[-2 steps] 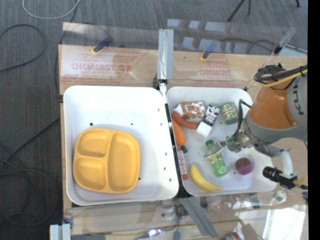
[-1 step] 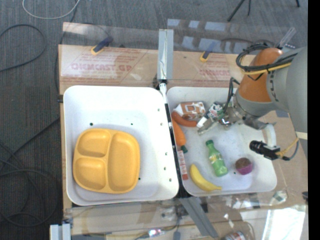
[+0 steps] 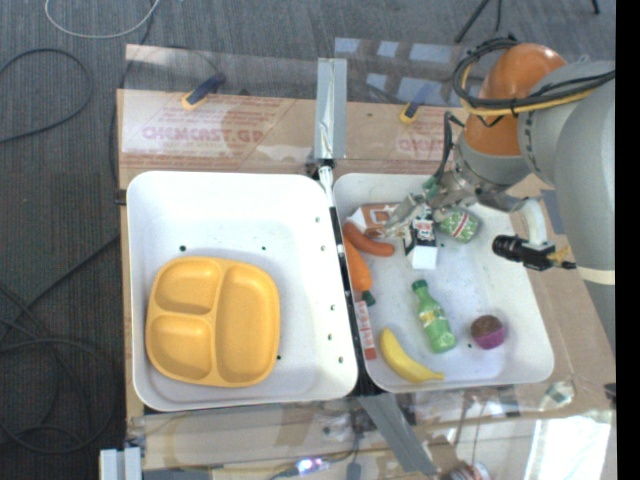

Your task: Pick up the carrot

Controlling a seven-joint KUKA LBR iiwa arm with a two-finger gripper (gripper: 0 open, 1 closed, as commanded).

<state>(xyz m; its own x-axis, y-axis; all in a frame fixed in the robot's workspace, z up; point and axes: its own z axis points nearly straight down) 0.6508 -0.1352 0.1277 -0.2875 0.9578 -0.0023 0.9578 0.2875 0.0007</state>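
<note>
Grey arm [image 3: 585, 168] reaches over right bin [image 3: 535, 363]; gripper [image 3: 425, 213] near top edge, jaws' state cannot tell. Carrot [image 3: 357, 264] lies against left wall beside sausage [image 3: 368, 241]: likely light, stiff, smooth; grip mid-body across width.

Dark grey carpet floor [image 3: 250, 8] (cables [image 3: 100, 8] looping), cardboard-topped bench [image 3: 220, 138].

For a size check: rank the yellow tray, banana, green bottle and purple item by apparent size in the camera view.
1. yellow tray, by far the largest.
2. banana and green bottle: they look alike in length, so unranked.
3. purple item, the smallest.
</note>
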